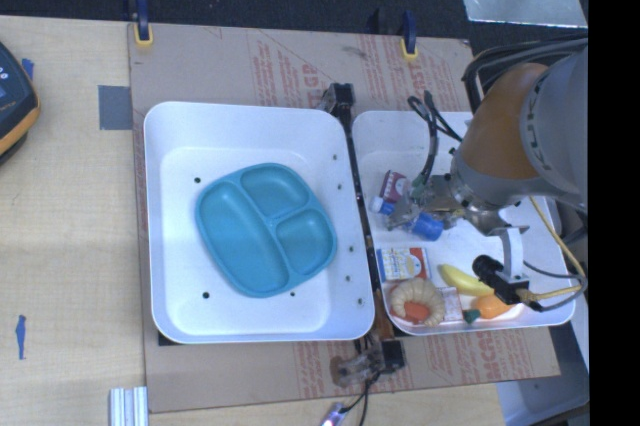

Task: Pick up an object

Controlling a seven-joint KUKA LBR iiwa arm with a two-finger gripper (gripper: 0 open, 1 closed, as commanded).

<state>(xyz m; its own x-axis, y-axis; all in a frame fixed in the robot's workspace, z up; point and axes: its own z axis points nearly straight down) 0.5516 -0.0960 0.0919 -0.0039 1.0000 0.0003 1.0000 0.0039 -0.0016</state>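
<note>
While the gripper [415,211] hovers, a smooth divided plate [265,229] (blue) lies flat

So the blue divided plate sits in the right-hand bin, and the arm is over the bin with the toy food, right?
Not quite: the camera view shows the blue divided plate in the left-hand bin. The rest holds; the arm is over the right-hand bin with the toy food.
</note>
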